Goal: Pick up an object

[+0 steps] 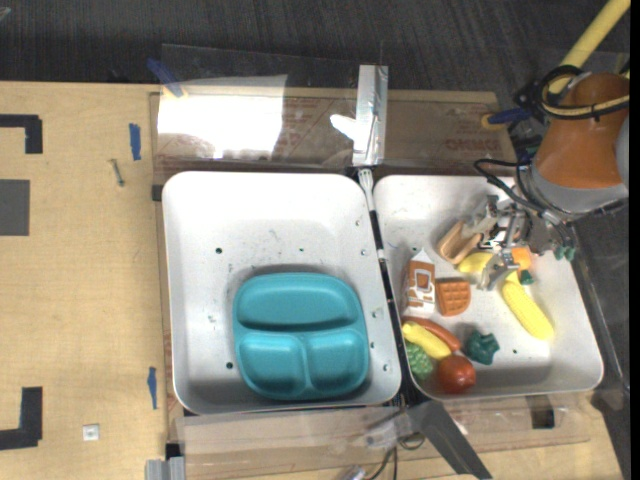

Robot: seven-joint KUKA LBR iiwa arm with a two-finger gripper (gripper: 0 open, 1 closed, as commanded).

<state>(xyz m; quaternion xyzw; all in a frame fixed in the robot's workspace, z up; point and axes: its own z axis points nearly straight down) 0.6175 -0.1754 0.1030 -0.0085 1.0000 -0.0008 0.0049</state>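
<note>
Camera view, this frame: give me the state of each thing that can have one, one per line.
Teal plastic divided tray: upright, flat in the left white bin, compartments bare.
Yellow toy banana: lying loose in the right white bin.
Red toy tomato: resting at the near wall.
Hot dog bun toy: lying beside the gripper.
Gripper: low over the toy pile, grasp unclear.

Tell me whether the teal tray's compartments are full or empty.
Empty. The teal tray in the left bin shows bare teal in all three compartments; the toy food lies in the right bin.
</note>
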